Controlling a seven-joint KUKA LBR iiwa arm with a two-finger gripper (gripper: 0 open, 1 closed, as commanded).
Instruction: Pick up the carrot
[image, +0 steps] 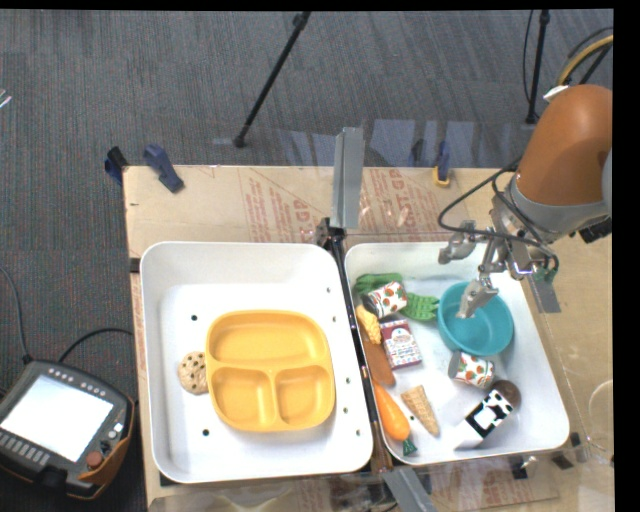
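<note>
Carrot (392, 412) sits low in the right bin (555, 400), lying along the bin's left wall near the front corner, orange body slanting down toward its green top at the front. Gripper (482, 296) hangs over the far side of that same bin, right above the teal bowl (478, 322), well apart from the target, and I cannot tell from this slant whether it is wide or narrow; nothing is seen between its tips. So the job in hand is the approach, and it looks like a tight one. Around the carrot there is clutter: a waffle cone (422, 408) just beside it on the right, a brown sausage-like piece (378, 362) near its upper end, a corn cob (368, 324) further up the wall, and a red carton (400, 344) beyond that. Best line, to my eye, is to travel across the bin toward the front-left corner, turn the wrist so the closing direction runs across the carrot's width, and come straight down on its thick middle. The wall is the worry: 1 tip must slide between carrot and wall, the other between carrot and cone. Over in the left bin (160, 300), the yellow divided tray (270, 368) and the cookie (192, 372) are out of the way.
</note>
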